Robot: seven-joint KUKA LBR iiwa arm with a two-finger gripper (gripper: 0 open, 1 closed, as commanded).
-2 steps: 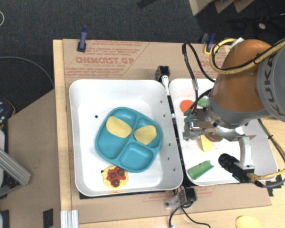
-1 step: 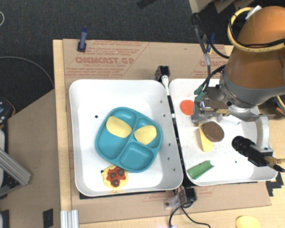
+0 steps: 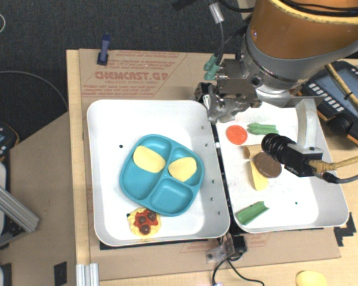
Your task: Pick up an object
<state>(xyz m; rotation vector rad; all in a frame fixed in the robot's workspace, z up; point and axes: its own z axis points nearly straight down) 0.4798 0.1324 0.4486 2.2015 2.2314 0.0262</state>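
Note:
My gripper (image 3: 222, 111) hangs over the far end of the wall between the two bins, just behind a red-orange disc (image 3: 237, 134) in the right bin (image 3: 331, 210). Nothing shows in its grasp. Also in that bin lie a green pod (image 3: 262, 128), a small tan piece (image 3: 246, 152), a brown round piece (image 3: 266, 165) resting on a yellow wedge (image 3: 258, 178), and another green pod (image 3: 251, 212) near the front.
The left bin (image 3: 104, 159) holds a blue divided plate (image 3: 160, 190) with two yellow pieces (image 3: 149, 158) (image 3: 182, 168) in its far compartments. A small toy pizza (image 3: 144, 221) lies in front of the plate. The arm's bulk covers the right bin's far corner.

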